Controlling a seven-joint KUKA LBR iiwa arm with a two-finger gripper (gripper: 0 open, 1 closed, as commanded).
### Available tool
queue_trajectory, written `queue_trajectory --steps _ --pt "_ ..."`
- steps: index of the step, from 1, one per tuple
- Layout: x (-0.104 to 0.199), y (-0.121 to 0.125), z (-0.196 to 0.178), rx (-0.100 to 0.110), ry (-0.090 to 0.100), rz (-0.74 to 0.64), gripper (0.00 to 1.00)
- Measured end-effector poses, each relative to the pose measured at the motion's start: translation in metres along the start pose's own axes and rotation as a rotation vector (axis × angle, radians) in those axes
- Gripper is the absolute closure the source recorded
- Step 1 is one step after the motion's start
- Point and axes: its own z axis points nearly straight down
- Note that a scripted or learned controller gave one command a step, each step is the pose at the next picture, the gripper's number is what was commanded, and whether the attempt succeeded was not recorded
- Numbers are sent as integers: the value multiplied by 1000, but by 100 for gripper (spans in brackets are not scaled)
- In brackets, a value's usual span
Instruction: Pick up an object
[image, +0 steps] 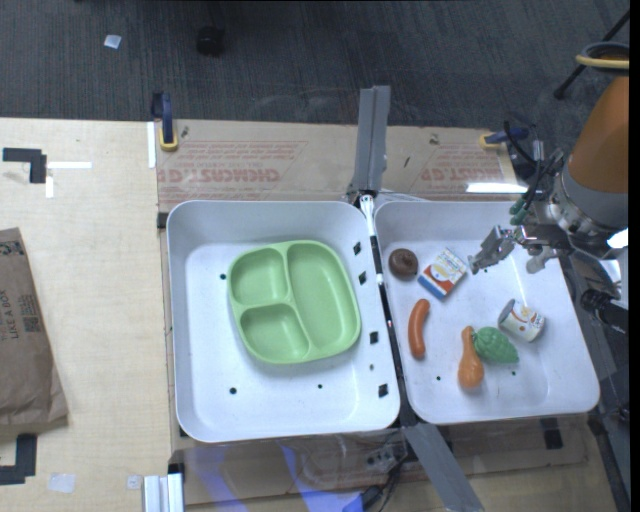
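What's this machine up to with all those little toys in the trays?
A robot arm reaches in from the right, and its gripper hangs over the right bin near the top, close to a small red and white carton. It holds nothing. Also in that bin lie a chocolate donut, a sausage, a carrot, a green vegetable and a small can. The left bin holds a green divided plate.

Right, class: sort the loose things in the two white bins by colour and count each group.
Green: 2, the three-compartment plastic plate and the leafy toy vegetable
Orange: 2, the toy sausage and the toy carrot
Brown: 1, the round doughnut
White-based: 2, the small carton and the little tub
Total: 7
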Motion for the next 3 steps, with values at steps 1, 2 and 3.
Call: queue_trajectory --steps 1,2,3 --pt "28 68 61 -4 -1 -222 0" --pt "18 53 140 -10 -2 -189 0" --pt "21 68 142 -22 -10 -319 0"
